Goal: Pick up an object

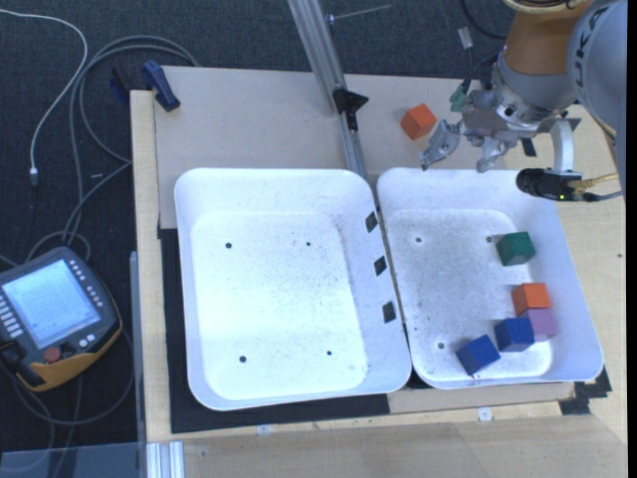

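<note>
The floor (60, 98) is dark carpet, showing along the top and left of the camera view. On it stands the desk (249, 118), a pale tan board that fills most of the frame, with a black mat (179, 406) showing under the near edge of the bins.

The left bin (199, 197) is a wide shallow white tray with a few dark specks on its bottom. The right bin (398, 192) touches it along the inner wall, where three small black clips (379, 265) sit on the shared rim.

The arm (557, 28), grey with its orange band, comes in from the upper right. Its hand (465, 154) hangs above the far rim of the right bin, the two fingers spread apart with nothing between them. A metal post (323, 58) runs at a slant from the top edge down to the gap between the bins.

A handheld control pendant (55, 312) lies on the floor at the left, with white and grey cables (60, 78) looping above it. A blue clamp (159, 85) grips the desk's far left corner.

An orange cube (419, 120) lies on the bare desk beyond the right bin, just left of the hand. Inside the right bin, along its right side, sit a green block (516, 248), a second orange block (531, 296), a pink block (542, 322) and two blue blocks (515, 334), the other (478, 354) nearer the front wall.
</note>
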Robot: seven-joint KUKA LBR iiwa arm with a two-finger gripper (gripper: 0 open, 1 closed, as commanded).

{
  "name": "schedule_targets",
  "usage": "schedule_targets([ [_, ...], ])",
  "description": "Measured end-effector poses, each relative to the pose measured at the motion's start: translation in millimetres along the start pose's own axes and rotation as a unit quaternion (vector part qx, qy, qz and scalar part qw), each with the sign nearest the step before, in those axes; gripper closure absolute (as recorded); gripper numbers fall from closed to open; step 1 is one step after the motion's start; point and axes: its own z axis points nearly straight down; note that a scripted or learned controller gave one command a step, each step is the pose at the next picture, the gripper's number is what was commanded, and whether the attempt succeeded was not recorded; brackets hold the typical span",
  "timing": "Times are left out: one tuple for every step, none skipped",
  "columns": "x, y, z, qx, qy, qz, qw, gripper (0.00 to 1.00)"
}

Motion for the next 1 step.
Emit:
schedule_targets([
  [-68.4, -63.2, 117.1, 0.004, 0.001, 0.003, 1.0000, 0.00],
])
